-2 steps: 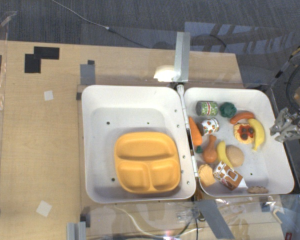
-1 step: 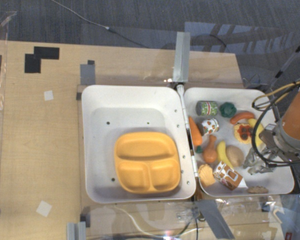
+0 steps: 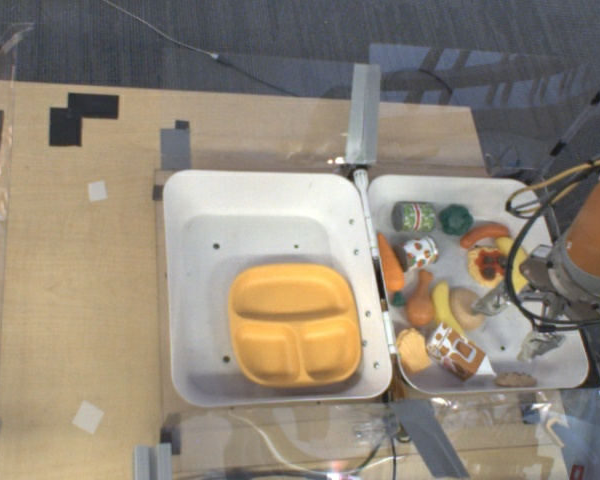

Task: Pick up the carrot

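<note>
**Carrot on the far side of the bin from the jaws**

Carrot (image 3: 389, 261) is what matters here, so here's the layout from left to right. The left bin (image 3: 195, 268) has a yellow divided tray (image 3: 294, 323) sitting in it. Right past the divider, in the right bin (image 3: 570, 373), the carrot lies hard against the left wall, long axis running roughly top to bottom along that wall, one end up near the green can (image 3: 414, 216). Just beside it there's an orange drumstick-looking piece (image 3: 421, 303), then a banana (image 3: 442, 302) and a jumble of other toy food.

The gripper (image 3: 520, 323) sits at the right side of the same bin, jaws spread with nothing between them as far as I can see, down near the lower right clutter. So the carrot lies off to the left of the jaws, across most of the bin, with the banana and other pieces in between.

My guess: the arm needs to travel left across the pile and line the jaws up across the carrot's width. That wall right next to it looks like the tricky bit.
</note>
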You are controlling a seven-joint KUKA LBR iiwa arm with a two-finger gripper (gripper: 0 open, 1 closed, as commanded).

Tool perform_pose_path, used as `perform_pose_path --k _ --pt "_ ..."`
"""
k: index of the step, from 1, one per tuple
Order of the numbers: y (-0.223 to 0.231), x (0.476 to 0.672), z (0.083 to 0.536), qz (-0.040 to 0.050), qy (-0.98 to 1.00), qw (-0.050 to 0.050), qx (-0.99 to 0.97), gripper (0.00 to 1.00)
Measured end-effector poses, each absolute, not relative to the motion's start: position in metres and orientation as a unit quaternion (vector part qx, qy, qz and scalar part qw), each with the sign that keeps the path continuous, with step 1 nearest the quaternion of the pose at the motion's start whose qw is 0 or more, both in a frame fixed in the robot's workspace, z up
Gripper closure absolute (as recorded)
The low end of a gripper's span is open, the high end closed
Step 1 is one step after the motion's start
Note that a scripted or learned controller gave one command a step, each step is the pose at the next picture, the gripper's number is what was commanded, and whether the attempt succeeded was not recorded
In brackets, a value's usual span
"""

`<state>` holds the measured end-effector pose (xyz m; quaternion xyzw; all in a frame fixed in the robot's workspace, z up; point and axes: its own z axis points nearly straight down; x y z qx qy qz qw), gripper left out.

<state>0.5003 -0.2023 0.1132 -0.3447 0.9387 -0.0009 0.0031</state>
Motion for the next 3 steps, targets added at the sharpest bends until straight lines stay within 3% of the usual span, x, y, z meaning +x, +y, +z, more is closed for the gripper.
perform_pose_path --k 1,3 --pt "-0.2052 0.4976 0.0899 -0.0024 0.978 0.006 -0.208 0.0" --pt "-0.2052 0.4976 0.0899 -0.0025 0.978 0.006 -0.208 0.0"
